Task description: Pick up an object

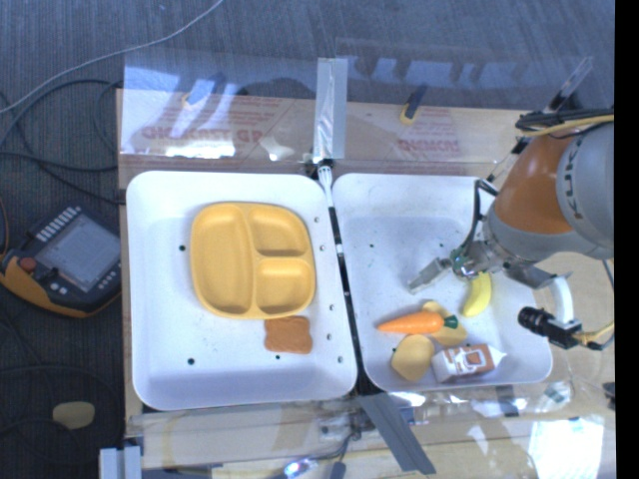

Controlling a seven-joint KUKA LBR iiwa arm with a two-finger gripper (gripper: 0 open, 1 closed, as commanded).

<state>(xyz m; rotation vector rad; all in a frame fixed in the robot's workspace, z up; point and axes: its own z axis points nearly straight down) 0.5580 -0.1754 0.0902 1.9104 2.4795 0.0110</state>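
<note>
Right bin (399, 208), low at five o'clock: banana (478, 294), my likeliest pick.
Banana axis: roughly twelve to six, tilted slightly.
Bearing from me: banana lies at four o'clock, just beside my gripper (439, 270).
My jaws: spread apart, nothing between them.
Neighbours: carrot (411, 321) at seven o'clock of the banana, carton (465, 362) below it.
Left bin: yellow tray (253, 259), well apart.

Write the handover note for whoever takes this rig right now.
Gripper: low in the right bin, fingers spread, holding nothing.
Right bin: banana beside the gripper, carrot, a yellow round fruit, small carton.
Left bin: yellow divided plate, a brown toast-like piece.
Done: nothing lifted.
Left: close on one object and raise it.
</note>
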